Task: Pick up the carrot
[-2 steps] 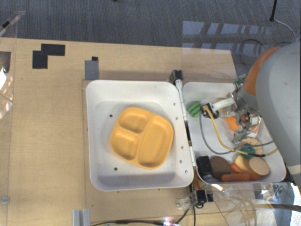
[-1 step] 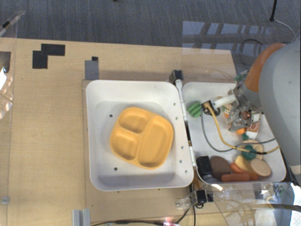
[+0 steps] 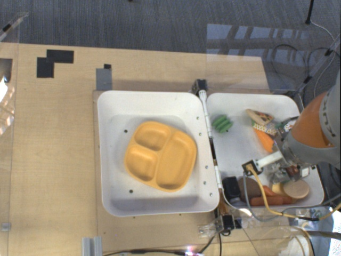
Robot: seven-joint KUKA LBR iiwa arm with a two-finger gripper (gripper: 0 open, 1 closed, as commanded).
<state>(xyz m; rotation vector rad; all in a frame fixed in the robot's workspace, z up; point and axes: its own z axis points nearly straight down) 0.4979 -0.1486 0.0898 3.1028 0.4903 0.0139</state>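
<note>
Surface (image 3: 58, 159): pale wood, broad, carrying both of my bins side by side; black square marks sit near its far left corner.
Left bin (image 3: 114, 108): shallow and white, with rounded corners; it holds one thing, the yellow plate.
Right bin (image 3: 234, 148): white too, touching the left bin along a shared edge; my arm reaches over its right part, and the small items are gathered here.
My arm (image 3: 317, 124): grey, with the orange band above the wrist; it comes in from the right and hangs over the right side of the right bin.
Yellow plate (image 3: 160, 154): a rounded tray with three compartments, lying flat in the middle of the left bin, well apart from everything else.
My claw (image 3: 281, 167): low over the right bin's near right area, just beside the carrot's lower end; a white part sticks out to the left of it; I cannot tell how wide it stands, nor whether it has anything in its hold.
Carrot (image 3: 263, 140): orange, lying slantwise in the right bin's right half, just below the tan item; its lower end runs under my wrist.
Tan item (image 3: 260, 118): a mottled wedge near the bin's far edge, touching the carrot's top.
Round disc (image 3: 296, 189): pale tan, at the near right corner.
Green piece (image 3: 222, 124): ridged, small, near the bin's far left corner.
</note>
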